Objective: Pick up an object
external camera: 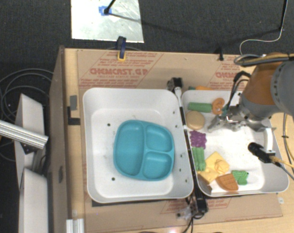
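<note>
My gripper [225, 122] hangs low over the upper middle of the right bin [275, 178]. Just left of it lies a tan round cookie [195, 120]. An orange slice [218, 105] and a long green vegetable [199, 107] lie just above it. Further down the bin's left side are purple grapes [198, 139], a green piece [198, 158], a yellow cheese wedge [214, 166], a brown bread piece [227, 182] and a small green piece [240, 176]. I see nothing held in the gripper.
The left bin [95, 130] holds a blue divided plate [144, 149]. The grey arm with its orange band [263, 89] comes in from the right over the right bin's far edge. Bare white floor shows in the right bin's middle right.
</note>
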